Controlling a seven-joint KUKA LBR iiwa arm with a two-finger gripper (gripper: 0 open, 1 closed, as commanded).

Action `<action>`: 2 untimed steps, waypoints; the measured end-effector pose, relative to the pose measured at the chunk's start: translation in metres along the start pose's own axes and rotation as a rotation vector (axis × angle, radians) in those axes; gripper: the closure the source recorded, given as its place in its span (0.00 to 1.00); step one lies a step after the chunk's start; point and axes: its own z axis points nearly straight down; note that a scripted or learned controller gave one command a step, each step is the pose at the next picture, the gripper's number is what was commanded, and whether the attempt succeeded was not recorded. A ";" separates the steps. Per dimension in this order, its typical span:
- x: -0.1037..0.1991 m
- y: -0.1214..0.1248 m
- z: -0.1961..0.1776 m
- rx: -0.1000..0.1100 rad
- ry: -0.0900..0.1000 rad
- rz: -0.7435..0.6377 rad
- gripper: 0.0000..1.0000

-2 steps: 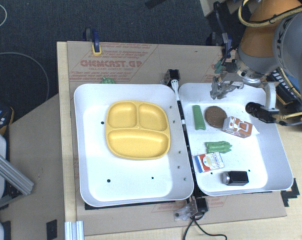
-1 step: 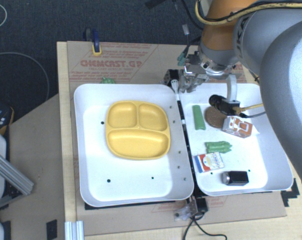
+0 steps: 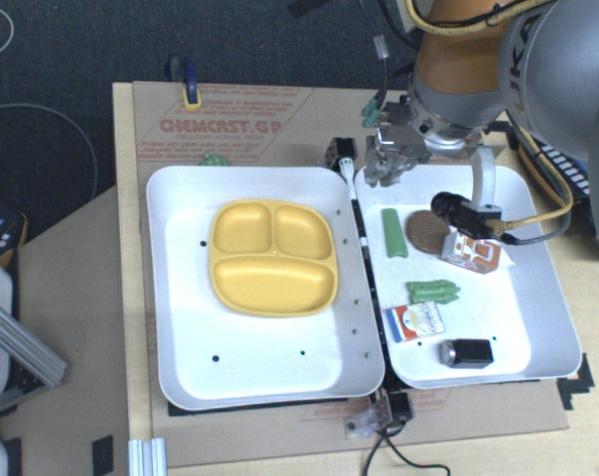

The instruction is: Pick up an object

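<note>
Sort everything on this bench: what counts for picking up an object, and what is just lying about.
For the job:
two-finger gripper
green flat stick
green bumpy toy
small white, red and blue packet
black rectangular block
brown round disc
white right-hand bin

Lying about:
yellow three-section plastic plate
white left-hand bin

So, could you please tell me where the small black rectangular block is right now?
The small black rectangular block lies in the right-hand white bin, near its front edge, just right of the small red, white and blue packet.
</note>
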 end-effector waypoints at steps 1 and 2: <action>-0.002 0.001 0.005 0.004 -0.002 0.003 0.00; -0.018 -0.043 0.089 0.018 -0.002 0.007 0.00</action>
